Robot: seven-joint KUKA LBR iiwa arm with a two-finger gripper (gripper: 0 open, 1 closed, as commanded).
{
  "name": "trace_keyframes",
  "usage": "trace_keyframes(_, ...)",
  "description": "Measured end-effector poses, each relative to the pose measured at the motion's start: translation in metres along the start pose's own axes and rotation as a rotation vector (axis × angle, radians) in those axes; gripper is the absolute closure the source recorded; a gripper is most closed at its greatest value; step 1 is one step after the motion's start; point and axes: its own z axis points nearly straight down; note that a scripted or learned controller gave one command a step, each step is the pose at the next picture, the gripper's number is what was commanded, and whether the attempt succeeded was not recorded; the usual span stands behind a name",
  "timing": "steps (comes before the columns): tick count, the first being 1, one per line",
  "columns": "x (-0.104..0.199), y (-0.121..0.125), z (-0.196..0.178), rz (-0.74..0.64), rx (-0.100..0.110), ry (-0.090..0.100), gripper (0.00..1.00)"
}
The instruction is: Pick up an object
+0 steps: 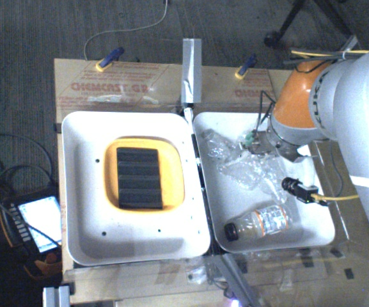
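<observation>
Seen from above, the claw is down in the right bin, near its far edge, among crumpled clear plastic wrap; how far it is open cannot be told. A plastic bottle lies on its side by the bin's near edge, apart from the claw. The left bin holds a yellow tray with a black ribbed block.

Tray in left bin; bottle, plastic wrap in right bin.
</observation>
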Motion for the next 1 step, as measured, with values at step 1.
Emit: trace_keyframes(1, 0.0001, 0.0001, -0.0097, 0.001, 0.0, 0.002, 1.0)
